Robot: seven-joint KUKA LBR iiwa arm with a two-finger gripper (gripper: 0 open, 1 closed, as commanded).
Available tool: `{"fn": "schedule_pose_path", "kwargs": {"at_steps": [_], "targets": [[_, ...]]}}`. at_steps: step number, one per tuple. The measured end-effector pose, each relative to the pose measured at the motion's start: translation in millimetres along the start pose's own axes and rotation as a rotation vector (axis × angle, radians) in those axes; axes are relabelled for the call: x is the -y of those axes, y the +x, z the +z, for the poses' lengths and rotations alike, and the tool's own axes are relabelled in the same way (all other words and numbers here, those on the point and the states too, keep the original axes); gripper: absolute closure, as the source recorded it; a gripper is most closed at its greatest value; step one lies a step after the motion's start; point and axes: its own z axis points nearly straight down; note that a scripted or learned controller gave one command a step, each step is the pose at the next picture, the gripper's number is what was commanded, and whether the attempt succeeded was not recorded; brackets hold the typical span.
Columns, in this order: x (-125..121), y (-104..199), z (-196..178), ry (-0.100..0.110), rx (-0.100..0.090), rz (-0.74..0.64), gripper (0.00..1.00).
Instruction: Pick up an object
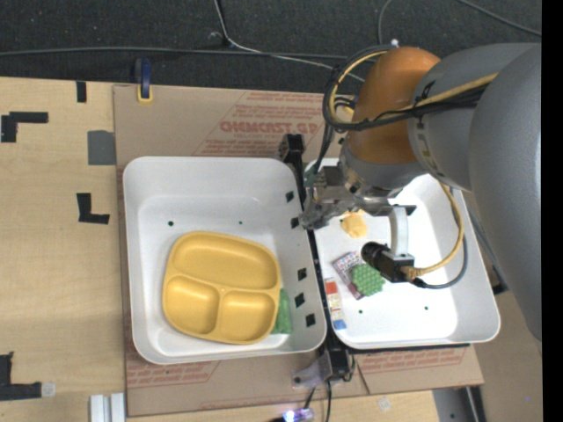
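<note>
My tool [327,202] hangs over the right bin [457,319], above a small yellow piece [354,226] that looks light and perhaps soft, best pinched across its middle; its grip I cannot tell.

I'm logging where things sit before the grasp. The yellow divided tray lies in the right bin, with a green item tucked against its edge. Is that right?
Not quite: the yellow divided tray lies in the left bin, not the right one. The camera view shows it there, with the green item tucked against its edge as you said. The right bin holds the smaller items.
</note>
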Motion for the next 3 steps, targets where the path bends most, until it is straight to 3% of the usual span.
{"fn": "schedule_pose_path", "kwargs": {"at_steps": [1,2,3], "targets": [[1,55,-2,-0.001,0.000,-0.002,1.00],[10,79,-26,-0.002,0.001,0.001,1.00],[1,82,-15,-0.001,0.004,0.003,1.00]]}}
